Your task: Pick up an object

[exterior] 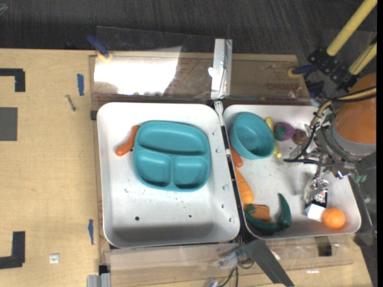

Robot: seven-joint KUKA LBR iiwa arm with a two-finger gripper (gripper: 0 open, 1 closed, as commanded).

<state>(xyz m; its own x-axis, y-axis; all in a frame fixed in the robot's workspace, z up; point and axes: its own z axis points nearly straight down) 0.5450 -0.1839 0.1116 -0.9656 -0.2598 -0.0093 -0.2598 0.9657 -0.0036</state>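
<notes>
My gripper hangs low over the right side of the right bin, reaching in from the right under the orange-banded wrist. Just below it lie a small white box and an orange ball in the bin's front right corner. A dark green curved vegetable lies at the front edge. An orange carrot runs along the bin's left wall. At the back of the bin stands a teal bowl, and next to it a purple toy.
The left bin holds a teal divided plate with an orange sausage-shaped toy at its left. A metal divider stands behind the wall between the bins. Yellow poles rise at the back right.
</notes>
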